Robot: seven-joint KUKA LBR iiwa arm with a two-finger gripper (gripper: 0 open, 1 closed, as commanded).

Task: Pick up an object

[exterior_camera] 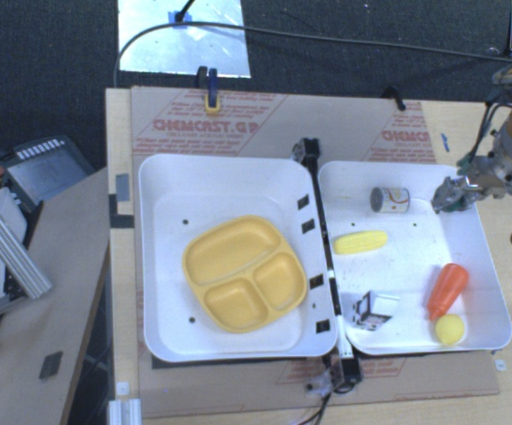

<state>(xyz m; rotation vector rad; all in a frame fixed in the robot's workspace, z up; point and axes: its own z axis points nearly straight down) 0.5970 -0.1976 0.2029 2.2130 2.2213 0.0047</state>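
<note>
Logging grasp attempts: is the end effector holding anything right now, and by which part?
Nothing is held. The end effector hangs over the right bin's far right edge, apart from the small can nearby.

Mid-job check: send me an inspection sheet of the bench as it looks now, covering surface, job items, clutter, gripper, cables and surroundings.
Surface: two white bins side by side on cardboard; left bin, right bin.
Job's things: in the right bin, a small can on its side, yellow corn cob, orange carrot, yellow ball beside the carrot's lower end, small silver-and-black item.
Clutter: yellow divided plate in the left bin.
Grippers: gripper at the right bin's upper right edge, nothing seen held; finger state unclear.
Cables: black cable across the dark floor.
Surroundings: yellow clamp on the cardboard's far edge; equipment at left.
</note>
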